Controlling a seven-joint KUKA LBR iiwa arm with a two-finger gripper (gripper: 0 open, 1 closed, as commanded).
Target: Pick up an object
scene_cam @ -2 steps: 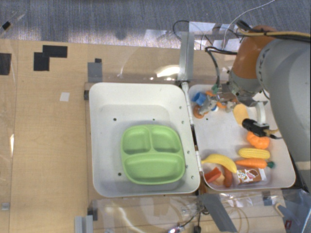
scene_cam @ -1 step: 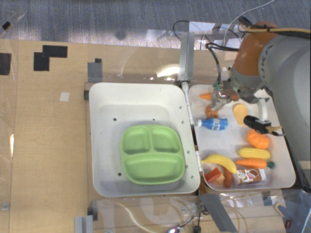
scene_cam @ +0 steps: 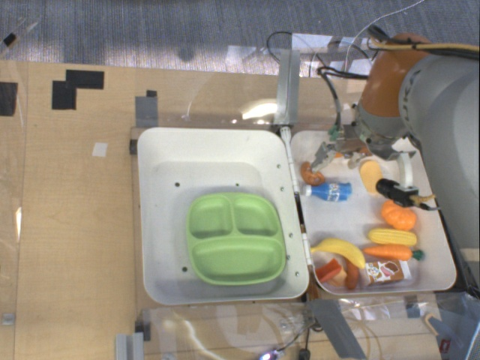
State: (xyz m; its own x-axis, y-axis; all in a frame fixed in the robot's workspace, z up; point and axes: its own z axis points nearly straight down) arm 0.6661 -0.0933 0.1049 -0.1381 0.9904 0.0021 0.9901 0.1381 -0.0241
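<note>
The right bin's (scene_cam: 447,272) near end is crowded: a juice carton (scene_cam: 387,273), a carrot (scene_cam: 391,253), a corn cob (scene_cam: 391,236) and a banana (scene_cam: 341,250) lie touching or just beside one another. A grab there could catch two things or slip off. Farther back lie a blue bottle (scene_cam: 331,192) and an orange croissant-like toy (scene_cam: 310,175). The gripper (scene_cam: 334,153) hangs at the far end, fingers spread and holding nothing, near that toy; closing too close to the wall could pinch the rim.
</note>
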